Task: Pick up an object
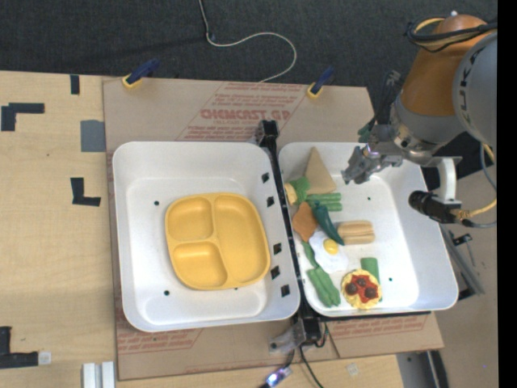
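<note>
Grey gripper (358, 170) hangs over the right bin (404, 217), just beside the tan wedge (319, 172). Whether it is released or clenched, I cannot tell. Toy foods lie near that wedge.

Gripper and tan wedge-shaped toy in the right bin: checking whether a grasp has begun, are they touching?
Apart. In the camera view, bare white bin floor shows between the gripper and the tan wedge-shaped toy.

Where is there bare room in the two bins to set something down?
Left bin: bare floor all around the yellow plate, widest at its left. Right bin: bare along the right side, past the bread roll. Crowded along its left wall, from the wedge to the pizza.
</note>
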{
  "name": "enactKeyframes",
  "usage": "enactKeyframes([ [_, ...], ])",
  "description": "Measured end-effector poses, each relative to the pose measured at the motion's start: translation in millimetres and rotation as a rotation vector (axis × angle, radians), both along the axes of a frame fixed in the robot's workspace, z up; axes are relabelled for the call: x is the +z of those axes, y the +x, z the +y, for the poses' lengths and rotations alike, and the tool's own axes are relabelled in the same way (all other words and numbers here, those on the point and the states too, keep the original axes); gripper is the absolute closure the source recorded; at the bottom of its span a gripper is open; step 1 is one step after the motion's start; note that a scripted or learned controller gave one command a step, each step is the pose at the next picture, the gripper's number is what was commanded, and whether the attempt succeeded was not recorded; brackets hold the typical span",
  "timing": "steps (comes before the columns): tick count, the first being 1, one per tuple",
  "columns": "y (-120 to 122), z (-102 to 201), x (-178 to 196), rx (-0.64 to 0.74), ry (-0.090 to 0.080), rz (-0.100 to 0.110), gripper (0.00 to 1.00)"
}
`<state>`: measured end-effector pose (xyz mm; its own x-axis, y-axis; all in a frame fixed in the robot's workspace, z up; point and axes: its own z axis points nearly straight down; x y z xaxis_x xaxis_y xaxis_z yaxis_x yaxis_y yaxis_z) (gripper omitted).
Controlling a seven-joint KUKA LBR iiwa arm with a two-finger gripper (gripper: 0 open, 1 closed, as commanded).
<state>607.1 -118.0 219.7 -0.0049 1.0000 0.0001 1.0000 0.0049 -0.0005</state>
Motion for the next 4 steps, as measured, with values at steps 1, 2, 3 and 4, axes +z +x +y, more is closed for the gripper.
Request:
enactKeyframes([
  [1, 7, 57, 9, 0.003, 0.002, -0.001, 1.0],
  [2, 35, 98, -1, 0.001, 0.0, 0.0, 1.0],
  [3, 34, 101, 7, -0.003, 0.0, 0.0, 1.0],
  [4, 14, 98, 4, -0.005, -0.002, 0.002, 1.0],
])
